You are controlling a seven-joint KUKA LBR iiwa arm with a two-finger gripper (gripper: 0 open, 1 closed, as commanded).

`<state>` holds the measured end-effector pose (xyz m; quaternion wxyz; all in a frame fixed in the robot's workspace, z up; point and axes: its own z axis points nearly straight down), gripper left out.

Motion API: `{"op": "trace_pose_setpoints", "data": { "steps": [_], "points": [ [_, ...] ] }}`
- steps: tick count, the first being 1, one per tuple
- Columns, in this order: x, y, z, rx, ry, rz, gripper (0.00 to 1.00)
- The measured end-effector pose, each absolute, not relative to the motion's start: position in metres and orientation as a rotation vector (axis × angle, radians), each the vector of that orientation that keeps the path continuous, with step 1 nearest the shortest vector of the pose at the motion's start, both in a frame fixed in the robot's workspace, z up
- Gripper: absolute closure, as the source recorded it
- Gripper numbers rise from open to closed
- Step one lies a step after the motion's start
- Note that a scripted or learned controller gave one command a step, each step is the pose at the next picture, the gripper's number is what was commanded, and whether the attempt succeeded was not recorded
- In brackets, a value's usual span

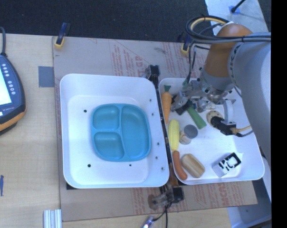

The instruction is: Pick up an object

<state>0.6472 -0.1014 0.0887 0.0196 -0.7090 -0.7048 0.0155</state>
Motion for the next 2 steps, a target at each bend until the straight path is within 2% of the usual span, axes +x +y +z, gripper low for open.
{"op": "trace_pose_setpoints", "data": {
  "steps": [1, 2],
  "points": [
    [0.647, -0.103, 0.100, -2.197, -2.191, 0.054, 1.00],
    [0.606, -0.038, 0.192, -2.213, -2.225, 0.004, 1.00]
  ]
}}
